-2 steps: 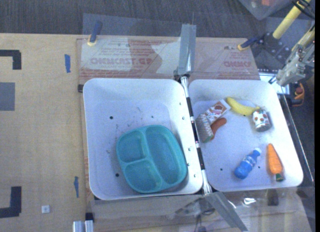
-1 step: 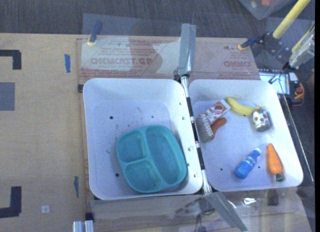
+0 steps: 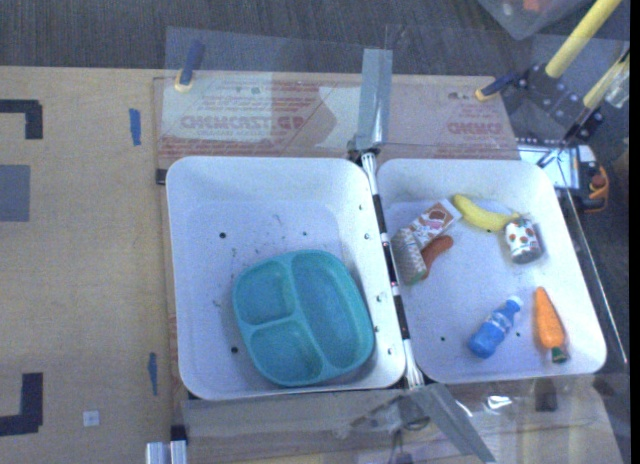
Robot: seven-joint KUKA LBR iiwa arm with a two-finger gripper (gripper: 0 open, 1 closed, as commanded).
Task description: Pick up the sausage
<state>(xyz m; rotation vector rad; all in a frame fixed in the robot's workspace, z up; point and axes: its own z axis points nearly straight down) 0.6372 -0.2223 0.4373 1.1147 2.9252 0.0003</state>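
Right bin (image 3: 575, 252), near divider: small reddish-brown sausage (image 3: 437, 248) lies loose, touching grey ridged block (image 3: 408, 257), just below printed snack packet (image 3: 431, 221). Step in hand, by your reading: approach not begun; sausage not yet grasped. Gripper state: cannot tell. Next move calls for descent over sausage, clear of block and packet. Count: two white bins; one yellow banana (image 3: 484, 214), one small patterned can (image 3: 522, 240), one blue bottle (image 3: 494, 329), one orange carrot (image 3: 549, 323); left bin (image 3: 200, 212) bears one teal divided plastic tray (image 3: 302, 316).

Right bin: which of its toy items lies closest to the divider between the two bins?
The grey brush-like item, lying beside the reddish-brown sausage. The banana, blue bottle and carrot lie farther right.
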